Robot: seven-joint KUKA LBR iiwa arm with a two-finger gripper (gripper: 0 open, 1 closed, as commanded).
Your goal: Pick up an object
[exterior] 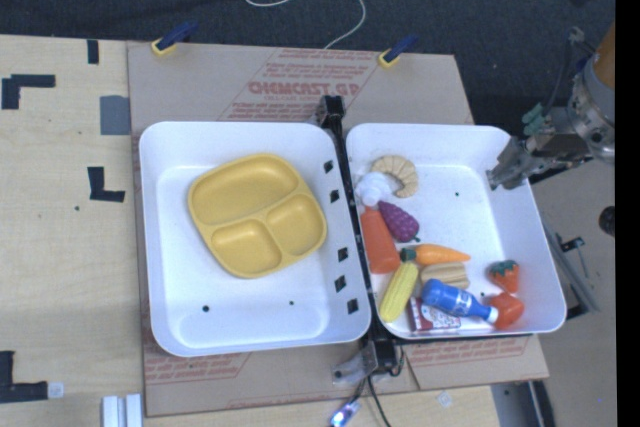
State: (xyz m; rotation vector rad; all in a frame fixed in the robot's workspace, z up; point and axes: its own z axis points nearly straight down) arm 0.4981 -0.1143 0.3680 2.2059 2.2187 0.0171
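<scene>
Nearest the camera, along the front wall of the right bin [520,215], is where most of the toy food sits packed together. Everything below is placed off that bin.

Front edge: a blue bottle [452,300] lying flat on a small carton [428,319], with a corn cob [397,288] just left of it and two little red-orange pieces [506,293] toward the front right corner. Just behind those, a carrot [440,255] lies crosswise, and an orange block [378,240] sits tight against the left wall with purple grapes [398,219] touching it. Further back, a white lump [372,187] and a croissant [397,172].

My guess is it's all hollow plastic, so light, stiff and a bit slick. I'd go for the croissant or the carrot, since both have open floor around them. Pinch the carrot across its narrow width, mid-body. The bottle looks round and likely to roll off.

Farthest back, the gripper [512,167] hangs over the bin's right rim, near the back corner. Can't tell how the fingers are set, too dark and small.

The yellow plate [257,213] is in the left bin [160,245].
</scene>
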